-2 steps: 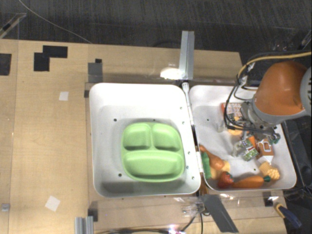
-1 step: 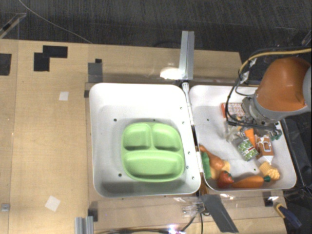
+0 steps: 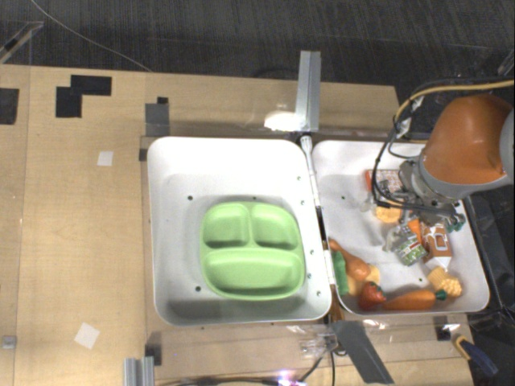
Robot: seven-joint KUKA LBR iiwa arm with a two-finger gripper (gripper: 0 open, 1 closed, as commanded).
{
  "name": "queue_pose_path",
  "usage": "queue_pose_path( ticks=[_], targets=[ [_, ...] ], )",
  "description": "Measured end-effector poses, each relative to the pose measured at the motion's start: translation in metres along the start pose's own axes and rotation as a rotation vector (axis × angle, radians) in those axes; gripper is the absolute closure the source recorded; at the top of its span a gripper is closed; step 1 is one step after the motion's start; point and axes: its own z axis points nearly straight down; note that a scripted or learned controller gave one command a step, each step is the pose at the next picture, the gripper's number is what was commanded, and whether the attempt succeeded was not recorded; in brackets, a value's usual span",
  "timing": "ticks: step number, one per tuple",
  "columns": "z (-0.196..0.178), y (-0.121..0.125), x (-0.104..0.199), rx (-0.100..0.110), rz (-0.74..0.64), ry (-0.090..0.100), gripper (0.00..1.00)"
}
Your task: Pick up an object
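Objects to pick are all in the right bin [image 3: 354, 163]: a heap of small toy food items. A green/white packet [image 3: 409, 250] sits mid-bin w/ an orange/white carton [image 3: 438, 240] just beside it on the right. Yellow corn piece [image 3: 445, 282] near the front right corner. Orange carrot-like piece [image 3: 410, 299] lies along the front wall, touching a dark red item [image 3: 371, 296]. An orange/green veg [image 3: 352, 265] lies by the left wall. Pincer [image 3: 418, 215] hangs over the packet area, under the arm's orange band [image 3: 465, 139]; can't tell if it's spread or pinching anything, since the wrist hides it. Left bin [image 3: 173, 175] holds a green divided tray [image 3: 251, 249], 3 compartments. Both bins sit on the wooden desk [image 3: 72, 240].
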Motion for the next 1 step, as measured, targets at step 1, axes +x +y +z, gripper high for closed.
queue_pose_path(
  ticks=[1],
  targets=[
    [0.0125,0.0021,0.0423,-0.005,-0.092,0.013,0.00]
  ],
)
